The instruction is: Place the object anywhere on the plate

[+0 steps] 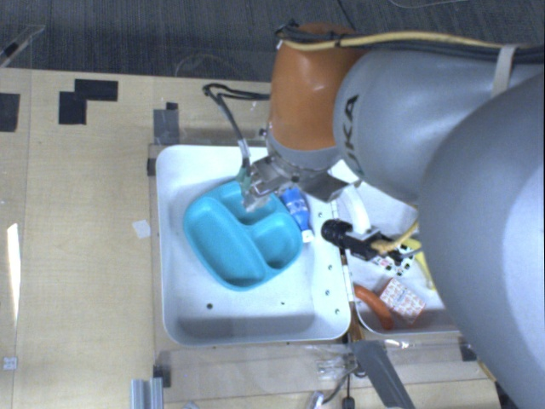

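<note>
1. The pale wooden surface (77, 228) carried black angular markings (88, 100) near its upper left corner.
2. The left bin (238, 322), white and shallow, sat right of the open surface. A blue divided plate (221, 245) lay on its floor, set at a slant and occupying the bin's middle and upper part.
3. The pincer (253, 192) was positioned low over the plate's upper right part, at or just above the plate's inner face. It could not be determined whether the pincer was apart or together, as the wrist housing obscured it from above.
4. The small blue object (295, 206), bearing a white patch, was located just right of the pincer, at the plate's upper right rim. It could not be determined whether the object rested on the rim, lay on the bin floor beside it, or was gripped.
5. The orange band (306, 92) stood directly above the pincer, and the grey arm (443, 126) extended from it toward the right edge.
6. The right bin (400, 331) was largely covered by the arm. Its visible lower part held 1 orange elongated item (371, 303) and 1 red-and-white checked packet (401, 299), touching or nearly touching each other.
</note>
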Controlling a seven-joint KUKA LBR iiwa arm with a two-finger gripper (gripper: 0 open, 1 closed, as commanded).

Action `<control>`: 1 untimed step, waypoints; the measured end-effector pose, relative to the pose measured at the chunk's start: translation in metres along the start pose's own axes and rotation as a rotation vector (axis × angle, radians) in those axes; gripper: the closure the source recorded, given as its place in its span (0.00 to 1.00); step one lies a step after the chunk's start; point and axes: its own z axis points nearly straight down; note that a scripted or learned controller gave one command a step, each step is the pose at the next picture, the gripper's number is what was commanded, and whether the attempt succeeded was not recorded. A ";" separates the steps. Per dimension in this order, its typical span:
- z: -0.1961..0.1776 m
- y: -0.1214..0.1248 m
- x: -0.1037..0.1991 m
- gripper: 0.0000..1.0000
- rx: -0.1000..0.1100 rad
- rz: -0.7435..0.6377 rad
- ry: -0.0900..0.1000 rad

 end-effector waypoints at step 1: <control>-0.043 -0.016 -0.015 1.00 -0.003 -0.215 -0.001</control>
